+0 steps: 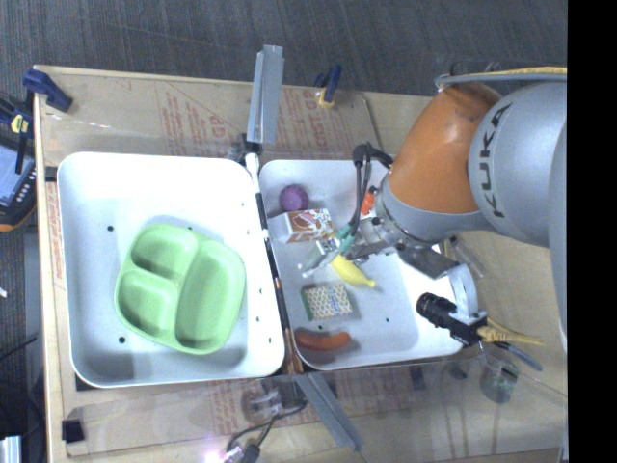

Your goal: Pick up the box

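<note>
We saw the box (310, 225), a small white and brown carton, lying in the upper left part of the right bin (405, 340), close to the wall that divides the two bins. A purple ball (294, 199) sat just above it. The gripper (333, 250) hung just beside the box's lower right corner, its thin fingers (321, 258) pointing down and left; we could not tell how far apart they stood, and nothing showed between them. A yellow banana (353, 272) lay just below the fingertips, and under that a flat patterned packet (328, 301). A reddish-brown sausage (323, 340) rested near the bin's lower edge. The arm (482, 167), grey with its orange band, covered the right half of that bin. In the left bin (87, 258) lay a green divided tray (181, 287), tilted a little, with three compartments. Both bins stood on a bench (145, 104) covered in brown card.
</note>
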`<state>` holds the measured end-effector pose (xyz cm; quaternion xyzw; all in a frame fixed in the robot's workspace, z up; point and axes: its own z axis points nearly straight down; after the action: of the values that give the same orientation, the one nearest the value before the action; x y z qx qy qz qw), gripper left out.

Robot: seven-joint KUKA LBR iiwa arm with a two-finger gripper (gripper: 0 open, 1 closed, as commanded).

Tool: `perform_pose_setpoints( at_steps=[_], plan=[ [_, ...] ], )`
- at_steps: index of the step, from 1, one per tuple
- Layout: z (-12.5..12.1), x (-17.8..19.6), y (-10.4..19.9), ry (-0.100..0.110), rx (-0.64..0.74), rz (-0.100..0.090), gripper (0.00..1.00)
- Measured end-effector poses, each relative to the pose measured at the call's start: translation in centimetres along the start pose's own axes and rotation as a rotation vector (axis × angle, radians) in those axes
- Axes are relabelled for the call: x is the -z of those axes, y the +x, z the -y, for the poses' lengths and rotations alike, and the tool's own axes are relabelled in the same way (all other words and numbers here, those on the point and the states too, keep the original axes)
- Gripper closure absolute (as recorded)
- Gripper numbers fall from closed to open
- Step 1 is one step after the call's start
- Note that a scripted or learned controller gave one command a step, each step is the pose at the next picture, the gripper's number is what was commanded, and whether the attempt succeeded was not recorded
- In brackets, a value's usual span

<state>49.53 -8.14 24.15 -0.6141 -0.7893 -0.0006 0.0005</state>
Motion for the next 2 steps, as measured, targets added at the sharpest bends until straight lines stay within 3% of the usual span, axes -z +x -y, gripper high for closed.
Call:
perform_pose_setpoints(
  at_steps=[1,2],
  plan=[
    [2.7,-14.5,-3.3,-0.001,-0.109,0.001,0.00],
    [2.6,-13.5,-3.4,-0.002,-0.107,0.004,1.00]
  ],
)
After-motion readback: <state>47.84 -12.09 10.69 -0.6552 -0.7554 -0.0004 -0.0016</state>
